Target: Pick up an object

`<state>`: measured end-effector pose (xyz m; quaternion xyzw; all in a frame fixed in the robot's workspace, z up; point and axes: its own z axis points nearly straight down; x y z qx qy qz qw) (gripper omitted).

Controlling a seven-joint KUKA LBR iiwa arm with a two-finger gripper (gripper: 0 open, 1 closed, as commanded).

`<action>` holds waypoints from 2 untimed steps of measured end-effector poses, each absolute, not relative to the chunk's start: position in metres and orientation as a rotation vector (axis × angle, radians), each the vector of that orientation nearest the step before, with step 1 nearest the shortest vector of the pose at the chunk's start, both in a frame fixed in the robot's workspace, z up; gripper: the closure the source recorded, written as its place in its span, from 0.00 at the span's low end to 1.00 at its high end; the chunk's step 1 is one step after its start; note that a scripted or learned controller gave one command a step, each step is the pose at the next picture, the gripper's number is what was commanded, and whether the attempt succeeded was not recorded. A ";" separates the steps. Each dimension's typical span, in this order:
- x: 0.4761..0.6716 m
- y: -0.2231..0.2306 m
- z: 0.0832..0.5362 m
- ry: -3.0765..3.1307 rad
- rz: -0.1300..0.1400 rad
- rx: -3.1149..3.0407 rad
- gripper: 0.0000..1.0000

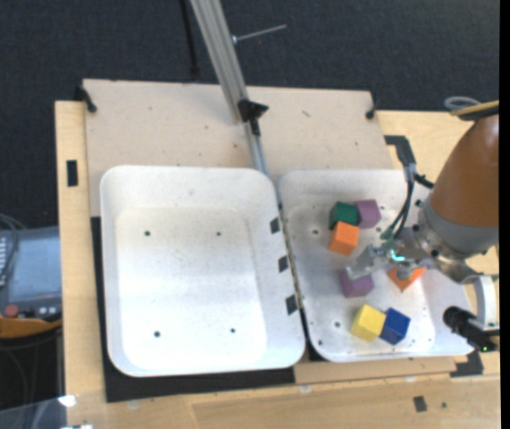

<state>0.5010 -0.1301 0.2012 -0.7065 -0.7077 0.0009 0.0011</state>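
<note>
Reading from the left edge, a grey control unit [24,271] with cables sits on the floor beside the desk [71,239].

Left bin [116,195]: shallow, white, speckled; nothing lies in it.

Aluminium rail [219,47]: slants down from the top of the view to the seam between the bins.

Right bin [313,190]: holds all the blocks. Green block [346,214] and purple block [368,211] touch each other at the far side; an orange block [345,238] lies just below the green one. A second purple block [356,283] lies mid-bin. Yellow block [368,323] and blue block [396,325] touch at the near side.

Gripper [387,259]: low over the bin's right half; whether the fingers stand open or closed cannot be told. An orange-red block [405,278] lies just right of and below it, partly hidden.

Arm [469,186]: orange-banded, entering from the right.

Judgement: the mid-bin purple block is the likeliest target, lying just left of and below the gripper, its squarish shape giving no long axis to align with.
</note>
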 end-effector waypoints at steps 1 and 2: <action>0.502 -0.130 0.203 -2.222 -0.001 -2.223 0.00; 0.497 -0.135 0.158 -2.218 0.005 -2.221 0.00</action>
